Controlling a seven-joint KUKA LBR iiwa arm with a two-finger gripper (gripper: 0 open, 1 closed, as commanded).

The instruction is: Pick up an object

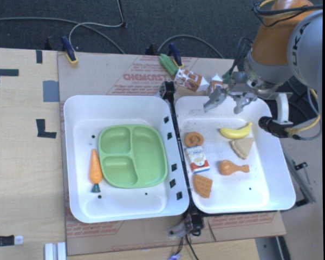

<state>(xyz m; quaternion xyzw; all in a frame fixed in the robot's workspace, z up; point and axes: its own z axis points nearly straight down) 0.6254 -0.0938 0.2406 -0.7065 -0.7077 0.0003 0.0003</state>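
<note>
Overhead, hand (228,104) spread wide, gripping nothing, above right bin (271,191); cardboard (135,80) underneath reads "CHEMCAST".

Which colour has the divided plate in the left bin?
Light green plate, clearest in the camera view.

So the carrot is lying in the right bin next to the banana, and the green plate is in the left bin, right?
Not quite. The camera view shows the carrot in the left bin, beside the green plate. The banana lies in the right bin, and the plate is in the left bin as you said.
</note>
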